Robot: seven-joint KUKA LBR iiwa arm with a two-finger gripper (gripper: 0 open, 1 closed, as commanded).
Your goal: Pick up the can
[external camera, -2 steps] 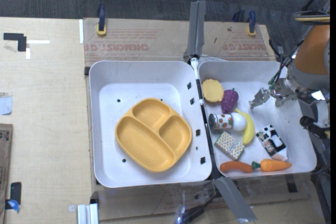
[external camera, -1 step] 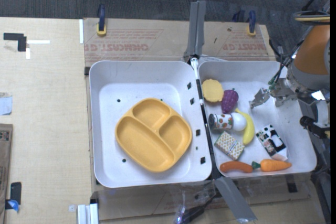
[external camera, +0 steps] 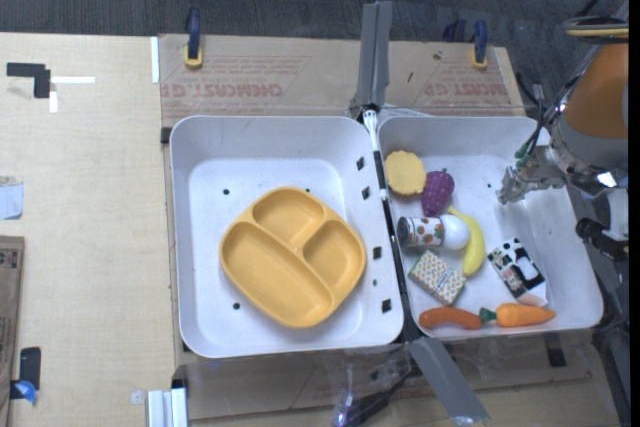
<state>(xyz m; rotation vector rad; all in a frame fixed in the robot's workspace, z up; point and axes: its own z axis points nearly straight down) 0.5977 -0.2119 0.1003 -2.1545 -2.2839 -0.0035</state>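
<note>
Tool hovers well right of the can, apart.

We see the arm cut off by the right edge, so most of it stays outside. The gripper is small and blurred. The can lies partly behind a white ball, and its label is too small to read. The banana is half covered by that ball.
</note>
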